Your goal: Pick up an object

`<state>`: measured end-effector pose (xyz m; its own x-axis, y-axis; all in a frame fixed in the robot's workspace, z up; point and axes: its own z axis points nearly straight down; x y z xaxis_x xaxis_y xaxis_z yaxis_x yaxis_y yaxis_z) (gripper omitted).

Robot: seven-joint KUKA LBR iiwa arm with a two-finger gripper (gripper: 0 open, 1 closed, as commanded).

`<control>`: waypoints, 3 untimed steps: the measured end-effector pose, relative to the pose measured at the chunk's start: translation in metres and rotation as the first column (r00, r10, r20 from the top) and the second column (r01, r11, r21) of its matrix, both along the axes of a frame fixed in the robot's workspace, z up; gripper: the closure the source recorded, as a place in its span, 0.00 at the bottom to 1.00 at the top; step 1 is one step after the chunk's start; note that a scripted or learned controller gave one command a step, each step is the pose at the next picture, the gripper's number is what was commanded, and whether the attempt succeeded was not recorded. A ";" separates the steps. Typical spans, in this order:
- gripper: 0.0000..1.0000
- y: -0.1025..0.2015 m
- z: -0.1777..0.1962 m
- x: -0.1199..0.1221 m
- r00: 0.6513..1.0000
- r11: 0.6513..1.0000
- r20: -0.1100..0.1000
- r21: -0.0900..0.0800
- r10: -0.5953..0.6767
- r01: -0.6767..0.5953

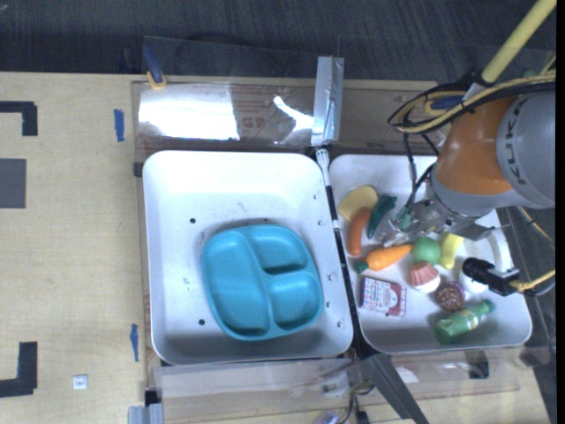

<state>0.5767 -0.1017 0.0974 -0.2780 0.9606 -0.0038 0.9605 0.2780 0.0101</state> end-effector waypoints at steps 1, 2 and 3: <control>1.00 0.072 0.089 0.025 0.999 0.999 -0.005 0.003 -0.052 0.052; 1.00 0.034 0.172 0.026 0.991 0.991 -0.007 -0.001 0.137 -0.137; 1.00 0.059 0.084 -0.027 0.963 0.963 -0.016 0.003 0.269 -0.269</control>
